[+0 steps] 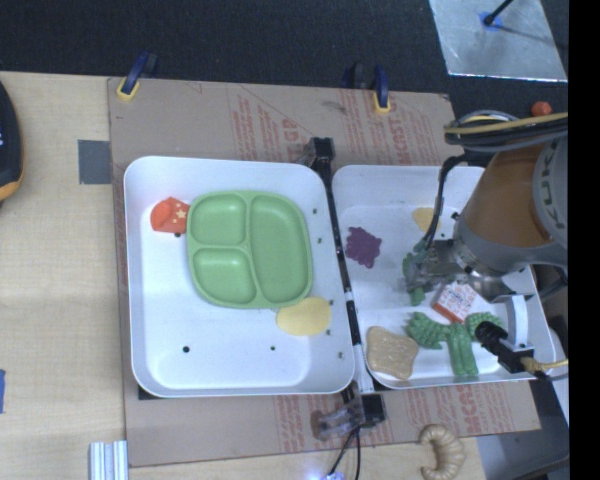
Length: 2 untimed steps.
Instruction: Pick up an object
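Currently gripper [420,276] low in right white bin [380,183]; grip state unclear. Crowding green rubbery figure [446,334] risks a miss.

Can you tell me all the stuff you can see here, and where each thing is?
white bins: 2, white, side by side on the bench
divided plate: 1, green, in the left bin
red toy: 1, red, left bin, beside the plate's left edge
yellow piece: 1, pale yellow, left bin, at the plate's lower right corner
purple piece: 1, purple, right bin, near its left wall
tan piece: 1, tan, right bin, front left corner
green toy: 1, green, right bin, near its front
clamps: 2, blue and yellow, back edge of the board
arm: 1, grey and orange, over the right bin
gripper: 1, dark, low in the right bin
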Motion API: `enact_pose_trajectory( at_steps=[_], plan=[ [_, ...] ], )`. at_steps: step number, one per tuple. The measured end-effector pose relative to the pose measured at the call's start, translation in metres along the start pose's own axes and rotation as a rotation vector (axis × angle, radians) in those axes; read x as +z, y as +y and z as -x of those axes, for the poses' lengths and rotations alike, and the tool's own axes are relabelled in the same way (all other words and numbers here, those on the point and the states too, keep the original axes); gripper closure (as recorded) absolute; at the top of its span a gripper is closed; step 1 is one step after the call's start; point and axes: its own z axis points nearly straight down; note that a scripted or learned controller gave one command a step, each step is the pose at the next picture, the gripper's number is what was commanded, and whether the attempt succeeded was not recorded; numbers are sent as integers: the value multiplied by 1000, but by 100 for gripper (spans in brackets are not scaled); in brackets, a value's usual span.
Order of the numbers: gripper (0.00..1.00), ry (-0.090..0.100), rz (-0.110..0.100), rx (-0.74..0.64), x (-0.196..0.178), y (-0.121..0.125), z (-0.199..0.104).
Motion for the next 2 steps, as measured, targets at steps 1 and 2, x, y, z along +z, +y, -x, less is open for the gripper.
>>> enact_pose_trajectory(
  at_steps=[1, 2],
  plan=[
    [100, 10, 1, -4, -143, -18, -40],
    [100, 12, -9, -7, -149, 6, -103]
  ],
)
